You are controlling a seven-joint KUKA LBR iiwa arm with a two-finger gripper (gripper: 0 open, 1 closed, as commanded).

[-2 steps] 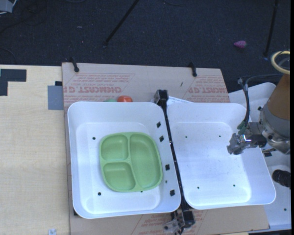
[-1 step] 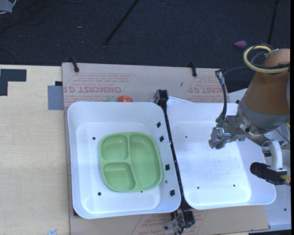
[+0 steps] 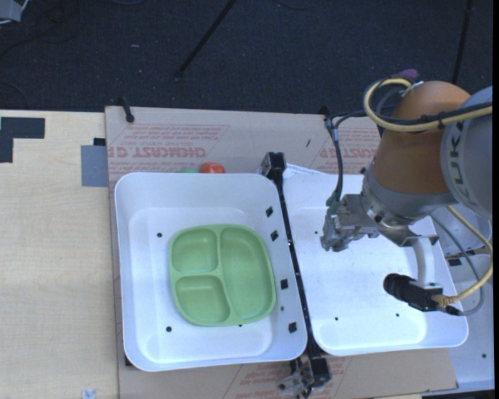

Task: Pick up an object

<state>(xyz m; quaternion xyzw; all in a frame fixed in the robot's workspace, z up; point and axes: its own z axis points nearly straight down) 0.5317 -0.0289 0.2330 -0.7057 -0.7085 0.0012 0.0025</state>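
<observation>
A light green divided plate [image 3: 220, 273] with three compartments lies flat in the left white bin [image 3: 141, 223]. My gripper [image 3: 336, 235] hangs over the left part of the right white bin [image 3: 358, 322], well to the right of the plate and past the divider between the bins. The wrist above hides much of it. Nothing shows between or under its fingers.
A small red object [image 3: 211, 169] and a bit of green [image 3: 187, 170] peek out behind the back wall of the left bin. A black divider strip [image 3: 284, 248] runs between the bins. Cardboard lies under both bins.
</observation>
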